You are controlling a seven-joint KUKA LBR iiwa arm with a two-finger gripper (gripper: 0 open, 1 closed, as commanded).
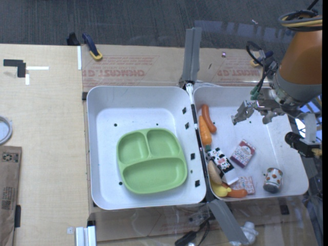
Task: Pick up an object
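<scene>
The right bin (287,140) holds several small things. An orange carrot (204,132) and a red sausage (208,118) lie along its left wall. Below them are a black-and-white cow toy (221,161) and a yellow banana (217,181). A red carton (242,154) lies near the middle, a small pink packet (245,183) in front of it, and a spotted cup (272,180) at the front right. My gripper (254,116) hangs over the back middle of this bin, open, with nothing between its fingers, up and right of the red carton.
The left bin (102,137) bears a green divided plate (151,160). A grey divider post (191,55) rises between the bins at the back. A blue and yellow clamp (91,47) and a tape roll (4,130) lie on the bench at left.
</scene>
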